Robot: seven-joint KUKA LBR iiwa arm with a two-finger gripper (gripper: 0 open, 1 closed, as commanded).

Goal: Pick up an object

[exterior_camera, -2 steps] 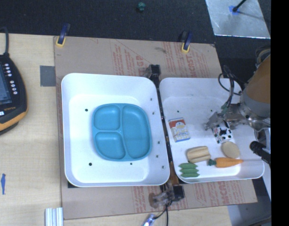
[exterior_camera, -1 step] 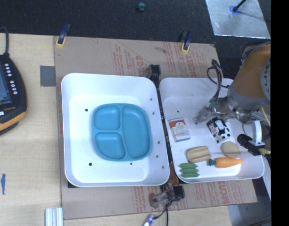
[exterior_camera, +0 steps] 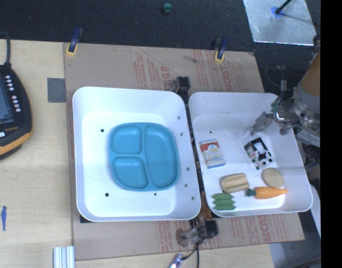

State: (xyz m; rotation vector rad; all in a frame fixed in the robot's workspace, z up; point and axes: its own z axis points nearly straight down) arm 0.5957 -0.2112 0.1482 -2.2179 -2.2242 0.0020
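Right now the fingers (exterior_camera: 260, 126) are spread apart and hold nothing, at the upper right of the right bin (exterior_camera: 226, 102). Just below sits the black and white card (exterior_camera: 258, 151). Go straight down on it. Watch the bin wall close by; the middle has more room.

- The arm reaches in from the right, its wrist above the right bin's (exterior_camera: 246, 102) far right corner.
- An orange band (exterior_camera: 311, 77) shows on the arm just beyond that corner, at the picture's right side.
- The hand (exterior_camera: 261, 125) hangs over the right bin's upper right part, pointing left and slightly toward the near side.
- Its two metal fingers (exterior_camera: 259, 121) are spread apart, with nothing between them.
- Grey wrist hardware (exterior_camera: 293, 113) sits just behind the fingers, over the bin's right rim.
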